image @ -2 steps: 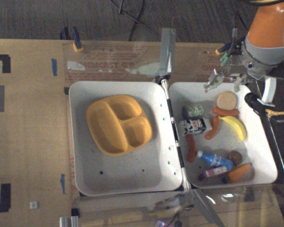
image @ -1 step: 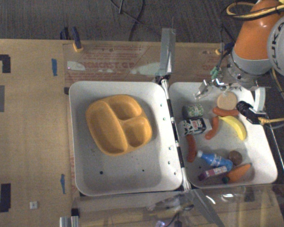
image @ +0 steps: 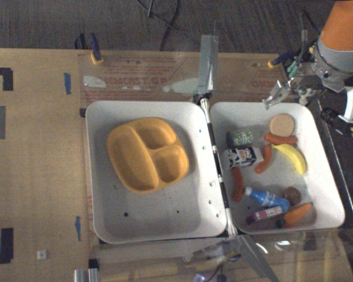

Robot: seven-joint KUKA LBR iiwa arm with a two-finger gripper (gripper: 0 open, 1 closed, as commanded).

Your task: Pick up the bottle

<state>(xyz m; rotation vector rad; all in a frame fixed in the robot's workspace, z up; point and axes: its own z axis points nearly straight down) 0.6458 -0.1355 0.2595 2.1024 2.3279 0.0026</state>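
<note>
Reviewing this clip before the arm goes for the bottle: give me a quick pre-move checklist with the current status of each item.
1. Bottle located: ok. The blue bottle lies on its side in the right bin.
2. Gripper free of objects: ok. The gripper hangs above the bin's far rim, nothing between its fingers.
3. Gripper over the bottle: not ok; it is at the far edge, the bottle near the front.
4. Room around the bottle: not ok. The purple carton and a sausage crowd it.
5. Finger opening: cannot tell.

Bottle (image: 266, 198) lies in right bin (image: 329, 175), gripper (image: 280, 91) above.
</note>
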